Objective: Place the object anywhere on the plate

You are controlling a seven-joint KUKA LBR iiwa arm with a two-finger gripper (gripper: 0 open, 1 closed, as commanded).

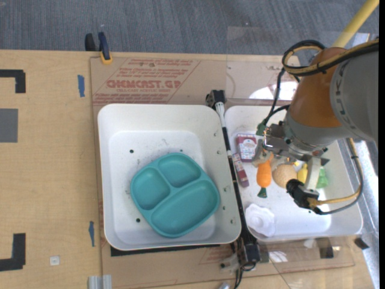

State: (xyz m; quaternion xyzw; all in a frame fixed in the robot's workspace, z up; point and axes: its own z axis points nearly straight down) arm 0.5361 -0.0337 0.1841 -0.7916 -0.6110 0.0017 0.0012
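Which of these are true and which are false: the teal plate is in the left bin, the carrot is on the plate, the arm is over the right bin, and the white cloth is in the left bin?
1. The teal plate lies in the left bin. True.
2. The carrot is on the plate. False: it lies in the right bin.
3. The arm is over the right bin. True.
4. The white cloth is in the left bin. False: it lies in the right bin, near its front edge.
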